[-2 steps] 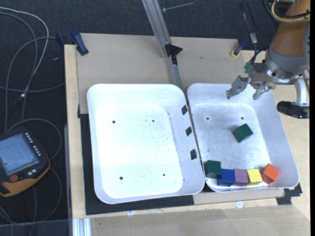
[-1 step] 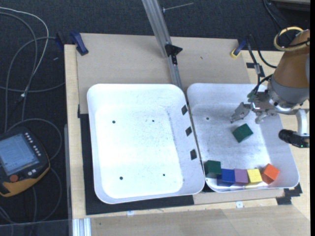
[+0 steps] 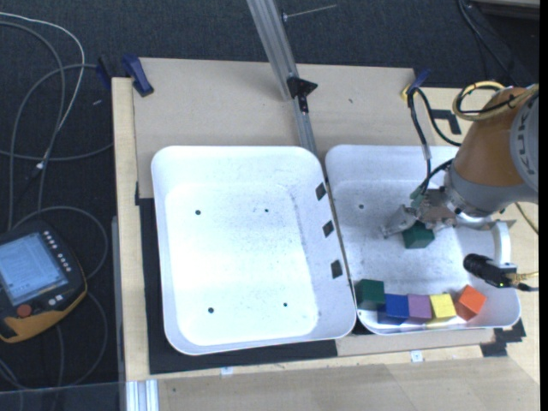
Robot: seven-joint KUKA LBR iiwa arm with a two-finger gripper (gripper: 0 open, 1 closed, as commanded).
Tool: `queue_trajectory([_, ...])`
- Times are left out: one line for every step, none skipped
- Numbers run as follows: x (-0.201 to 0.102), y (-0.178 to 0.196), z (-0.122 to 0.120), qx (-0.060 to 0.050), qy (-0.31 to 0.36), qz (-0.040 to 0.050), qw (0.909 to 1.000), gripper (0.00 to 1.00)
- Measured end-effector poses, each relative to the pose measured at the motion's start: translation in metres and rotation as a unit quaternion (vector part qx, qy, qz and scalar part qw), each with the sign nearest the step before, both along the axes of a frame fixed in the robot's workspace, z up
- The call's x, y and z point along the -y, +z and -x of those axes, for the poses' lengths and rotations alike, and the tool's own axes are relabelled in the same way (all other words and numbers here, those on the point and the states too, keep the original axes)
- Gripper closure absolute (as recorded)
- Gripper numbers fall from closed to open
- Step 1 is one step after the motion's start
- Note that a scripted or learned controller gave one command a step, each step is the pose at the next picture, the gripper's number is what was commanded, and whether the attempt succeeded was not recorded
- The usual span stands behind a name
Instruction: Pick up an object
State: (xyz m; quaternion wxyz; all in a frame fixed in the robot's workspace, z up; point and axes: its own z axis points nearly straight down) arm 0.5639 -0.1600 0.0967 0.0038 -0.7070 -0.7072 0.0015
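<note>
Gripper low in right bin, fingers closed on dark green block (bin centre); at 6 o'clock along front wall: green, blue, purple, yellow, orange cubes

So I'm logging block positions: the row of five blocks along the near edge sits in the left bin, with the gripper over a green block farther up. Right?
Not quite: the row of blocks lies in the right bin, not the left bin. The camera view shows it. The gripper is indeed at a green block farther up.
</note>
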Motion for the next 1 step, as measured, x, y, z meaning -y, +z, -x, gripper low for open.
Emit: queue_trajectory([0.0005, 0.0138, -0.0030, 0.005, 0.000, 0.0008, 1.0000, 1.00])
